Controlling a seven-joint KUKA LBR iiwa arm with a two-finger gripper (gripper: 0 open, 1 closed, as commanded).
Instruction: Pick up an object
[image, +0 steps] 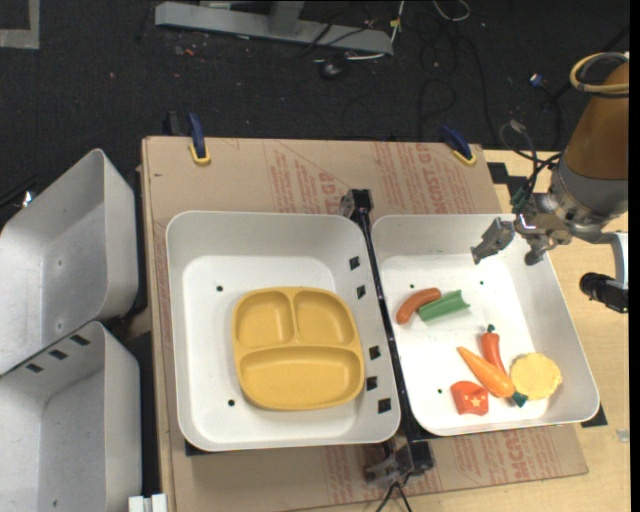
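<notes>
Over the far right corner of the right bin (560, 300) you see the fingers (512, 243) spread apart, one dark tip toward the bin's back wall and the other nearer the arm (598, 150), with nothing between them. They hang above the rim, well apart from every toy below. Nearest to them, lower and to the left, a small sausage (417, 304) lies slantwise with a green piece (443, 306) touching its right end. Farther toward the front of the bin from the fingers, you find a red chilli (491, 345) just beside an orange carrot (486, 371); the carrot's tip meets a yellow scalloped piece (536, 376) at the bin's right side, and a red pepper (470, 397) sits near the front wall. Far to the left of the fingers, across the black divider, the left bin (200, 300) holds a yellow compartment tray (297, 348) lying flat in its middle. Both bins rest on a cardboard-covered surface (270, 170).
</notes>
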